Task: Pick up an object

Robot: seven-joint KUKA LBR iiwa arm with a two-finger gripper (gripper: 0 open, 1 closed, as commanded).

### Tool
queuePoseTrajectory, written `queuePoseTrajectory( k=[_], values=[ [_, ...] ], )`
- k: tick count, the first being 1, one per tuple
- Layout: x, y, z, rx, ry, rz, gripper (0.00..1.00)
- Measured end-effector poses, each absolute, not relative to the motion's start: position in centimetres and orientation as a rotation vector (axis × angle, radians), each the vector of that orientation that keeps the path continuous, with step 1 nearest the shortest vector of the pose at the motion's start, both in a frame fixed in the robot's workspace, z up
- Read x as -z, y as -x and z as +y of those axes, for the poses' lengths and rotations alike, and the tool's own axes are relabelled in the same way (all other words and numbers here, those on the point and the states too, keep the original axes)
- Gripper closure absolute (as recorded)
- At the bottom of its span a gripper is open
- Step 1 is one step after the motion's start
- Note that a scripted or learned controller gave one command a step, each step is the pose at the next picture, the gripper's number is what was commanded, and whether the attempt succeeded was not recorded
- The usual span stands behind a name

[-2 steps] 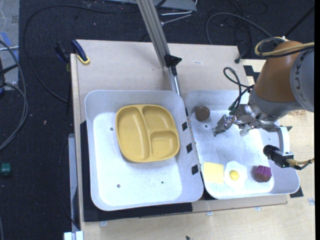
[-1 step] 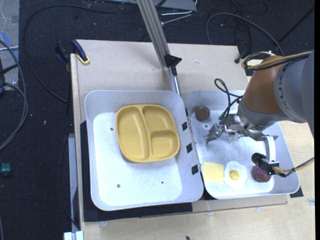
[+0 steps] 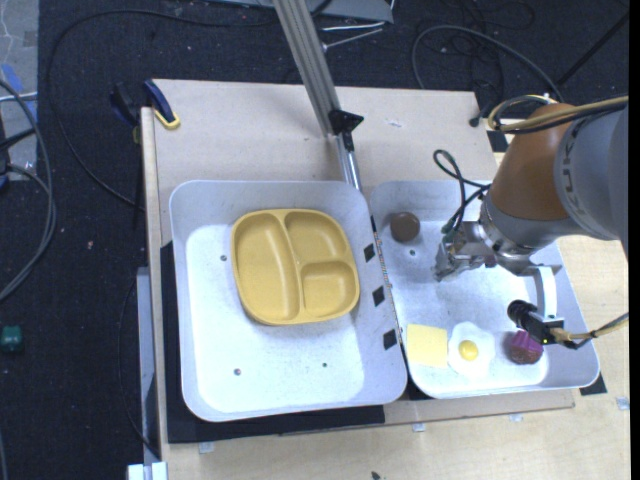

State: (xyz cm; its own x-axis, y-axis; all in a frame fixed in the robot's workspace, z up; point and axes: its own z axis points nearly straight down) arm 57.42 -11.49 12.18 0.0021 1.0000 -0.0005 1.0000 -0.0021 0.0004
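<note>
While the hand (image 3: 447, 259) hangs low over the right bin (image 3: 420, 196), its tips are too small and dark to judge, so I cannot tell how it stands; nothing visibly sits in it. 4 candidates lie in that bin: a brown round piece (image 3: 404, 227) just left of the hand, a yellow block (image 3: 427, 345), a fried egg toy (image 3: 469, 350) and a purple piece (image 3: 523, 347) near the front edge. The yellow divided plate (image 3: 296, 265) sits in the left bin (image 3: 200, 368). Likely risk: closing on bare floor between items, or nudging the brown piece away.
</note>
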Motion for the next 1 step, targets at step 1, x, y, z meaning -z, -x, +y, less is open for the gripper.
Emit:
queuePoseTrajectory(
  k=[1],
  values=[
    [-16.93,-57.28,-10.58,-0.004,-2.216,2.222,1.0]
  ],
)
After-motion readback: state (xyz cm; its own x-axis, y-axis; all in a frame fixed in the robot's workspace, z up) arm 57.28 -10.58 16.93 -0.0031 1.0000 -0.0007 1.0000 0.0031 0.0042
